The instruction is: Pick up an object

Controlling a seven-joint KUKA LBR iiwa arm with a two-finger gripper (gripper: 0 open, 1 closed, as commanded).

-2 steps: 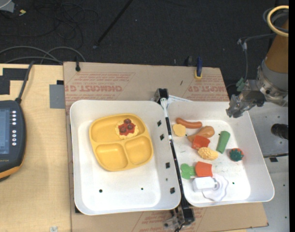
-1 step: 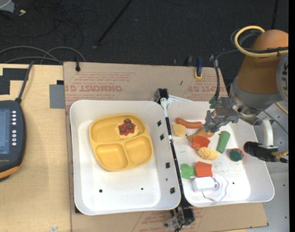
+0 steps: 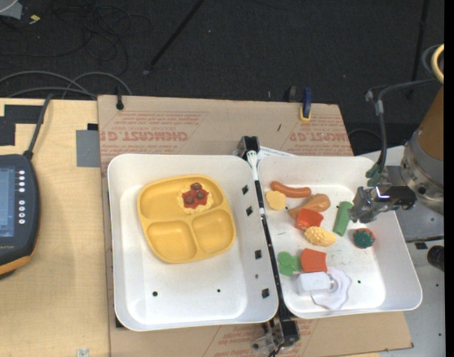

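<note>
Plastic food clutters my right bin (image 3: 405, 288): green cylinder (image 3: 342, 219) just beside the gripper (image 3: 362, 208), corn (image 3: 319, 236), sausage (image 3: 290, 190), red blocks; can't tell the fingers' state, honestly.

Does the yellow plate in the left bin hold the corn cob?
No: the corn cob lies in the right bin among other toy foods, while the yellow plate holds a small red item in one compartment.

A light wooden bench (image 3: 56, 288) is covered in part by a sheet of printed cardboard (image 3: 212, 125), on which two shallow white bins, left (image 3: 130, 274) and right (image 3: 401, 274), are set side by side; a handheld control pad (image 3: 7, 207) is laid at the bench's left edge.
</note>
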